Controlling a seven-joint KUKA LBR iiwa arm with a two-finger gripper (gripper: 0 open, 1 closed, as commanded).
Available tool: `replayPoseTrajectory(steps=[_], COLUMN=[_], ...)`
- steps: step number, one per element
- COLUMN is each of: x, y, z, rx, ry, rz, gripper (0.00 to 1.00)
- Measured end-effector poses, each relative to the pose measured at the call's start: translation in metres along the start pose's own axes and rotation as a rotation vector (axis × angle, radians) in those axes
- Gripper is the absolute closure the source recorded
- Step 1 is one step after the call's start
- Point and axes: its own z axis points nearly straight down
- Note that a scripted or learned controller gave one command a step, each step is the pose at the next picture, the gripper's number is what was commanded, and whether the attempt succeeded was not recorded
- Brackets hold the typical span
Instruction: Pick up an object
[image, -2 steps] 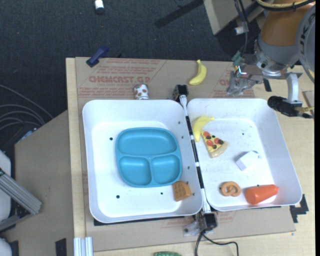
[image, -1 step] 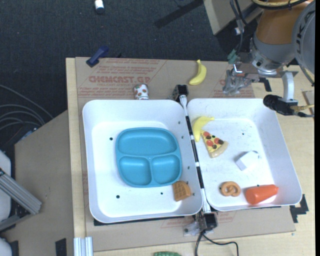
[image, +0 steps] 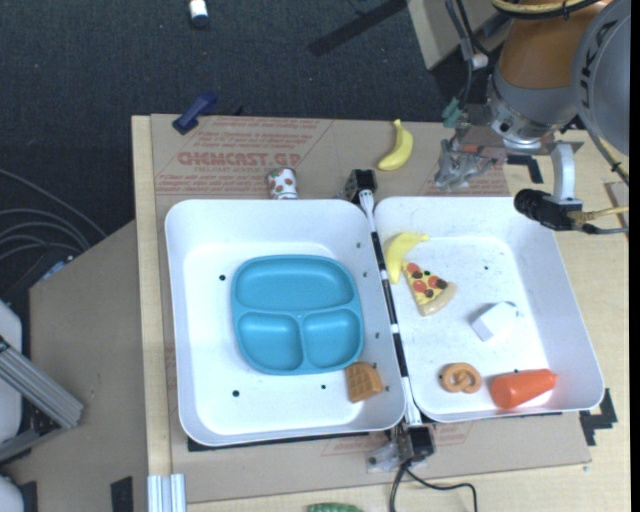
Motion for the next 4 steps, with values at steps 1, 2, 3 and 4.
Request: replayPoseTrajectory(steps=[1,2,3,4], x=[0.011,0.022,0.022,0.024], y=[0.000,0.000,0.000,0.000], z=[-0.001,-0.003,-0.006,-0.004], rx=[0.000,-0.001,-0.002,0.000], ry=[0.000,0.000,-0.001,-0.001], rz=[0.000,0.000,0.000,0.001], gripper=[1.00,1.00,1.00,1.00])
